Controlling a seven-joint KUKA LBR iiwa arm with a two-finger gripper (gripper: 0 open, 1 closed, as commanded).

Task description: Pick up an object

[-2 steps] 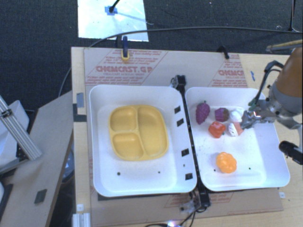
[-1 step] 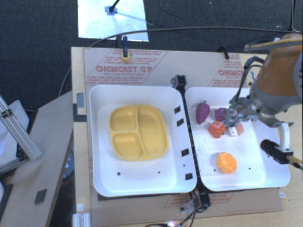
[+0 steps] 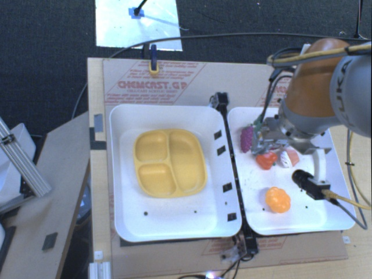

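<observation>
Camera view: 2 shallow white bins sit side by side on the counter (image 3: 174,77). The left bin (image 3: 125,211) carries a yellow divided tray (image 3: 170,161) with 3 compartments. The right bin (image 3: 325,211) carries the loose objects.

From where I stand, the arm (image 3: 325,80) reaches in from 3 o'clock, and its end effector (image 3: 273,141) is down over the upper left part of the right bin. The wrist housing hides the tips, so I cannot tell how the end effector is set, nor whether anything is between its tips.

Object positions in the right bin:
1. A purple, grape-like object (image 3: 247,138) lies just beside the end effector at its 9 o'clock, near the bin's left wall.
2. A red-orange object (image 3: 266,160) lies just below the end effector at 6 o'clock; contact cannot be confirmed.
3. A white and red object (image 3: 288,157) lies just beside item 2, at its 3 o'clock.
4. An orange pepper-like object (image 3: 278,199) lies apart from the cluster, at 6 o'clock in the bin.

Procedure, as a judgement: the step in hand appears to be the grasp on the cluster. Centre on 1 object only, probably item 2. Keep clear of the purple object and the bin wall. Lift vertically. Confirm the object rises before counting the pick as made.
</observation>
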